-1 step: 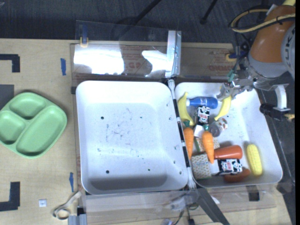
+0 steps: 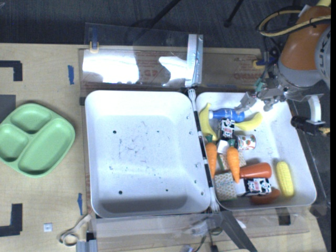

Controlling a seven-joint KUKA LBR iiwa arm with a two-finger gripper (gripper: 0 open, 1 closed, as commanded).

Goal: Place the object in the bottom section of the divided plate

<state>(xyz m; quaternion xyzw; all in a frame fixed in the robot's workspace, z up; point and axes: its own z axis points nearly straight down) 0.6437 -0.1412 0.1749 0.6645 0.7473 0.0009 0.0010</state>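
Observation:
The green divided plate (image 2: 34,138) lies on the wooden bench at the far left, with two small sections at its top and one large section at its bottom right. My gripper (image 2: 258,102) hangs over the back of the right bin (image 2: 302,156), far from the plate. Its fingers (image 2: 247,102) stand open with nothing between them. Just below the gripper lie a yellow banana (image 2: 252,121) and a blue bottle (image 2: 227,113).
The right bin also holds another banana (image 2: 204,121), two carrots (image 2: 232,161), a corn cob (image 2: 284,177), a red sausage (image 2: 255,170) and small black-and-white cartons (image 2: 227,128). The left bin (image 2: 142,151) lies between the plate and the right bin. A clear panel (image 2: 142,62) stands behind the left bin.

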